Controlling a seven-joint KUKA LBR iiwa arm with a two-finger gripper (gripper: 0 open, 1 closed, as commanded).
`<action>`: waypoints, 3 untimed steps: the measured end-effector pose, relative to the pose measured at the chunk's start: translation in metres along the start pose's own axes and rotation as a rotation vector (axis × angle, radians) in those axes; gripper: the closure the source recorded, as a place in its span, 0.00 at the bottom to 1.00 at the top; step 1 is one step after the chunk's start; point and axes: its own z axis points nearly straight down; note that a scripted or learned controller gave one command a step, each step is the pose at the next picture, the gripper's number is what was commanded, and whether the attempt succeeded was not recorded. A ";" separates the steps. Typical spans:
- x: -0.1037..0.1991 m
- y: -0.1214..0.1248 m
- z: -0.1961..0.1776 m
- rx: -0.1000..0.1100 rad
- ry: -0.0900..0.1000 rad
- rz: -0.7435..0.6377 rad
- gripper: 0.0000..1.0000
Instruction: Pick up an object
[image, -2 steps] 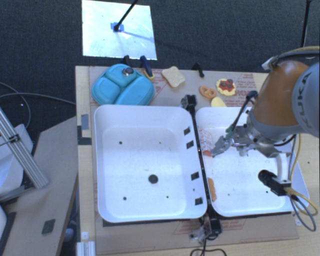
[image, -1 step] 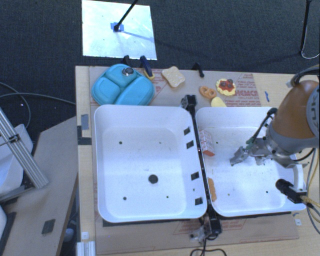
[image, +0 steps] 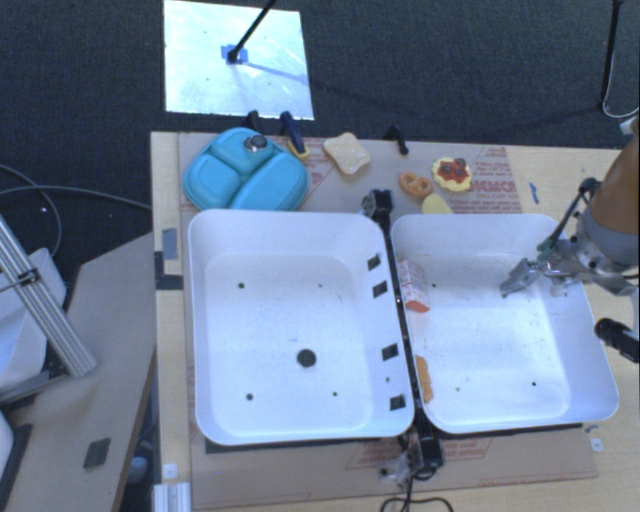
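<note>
The right bin (image: 560, 400) holds a small white and red packet (image: 412, 285) against its left wall and an orange stick-shaped piece (image: 424, 378) lower down by the same wall. A small dark round object (image: 306, 357) lies in the left bin (image: 215, 300). My gripper (image: 538, 278) hangs over the right part of the right bin, well to the right of the packet. Its fingers (image: 514, 279) are spread open and nothing is between them. The grey arm (image: 608, 225) comes in from the right edge.
Behind the bins lie a blue sectioned plate (image: 245, 172), a slice of toy toast (image: 347, 153), a pretzel (image: 415, 183), a small tart (image: 452, 172) and a yellow piece (image: 436, 205). A black divider (image: 392, 310) runs between the bins.
</note>
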 end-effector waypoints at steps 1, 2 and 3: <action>0.037 0.044 0.061 0.003 0.004 -0.010 0.00; 0.005 0.086 0.058 0.004 0.006 -0.007 0.00; 0.004 0.006 0.055 -0.003 0.002 -0.003 0.00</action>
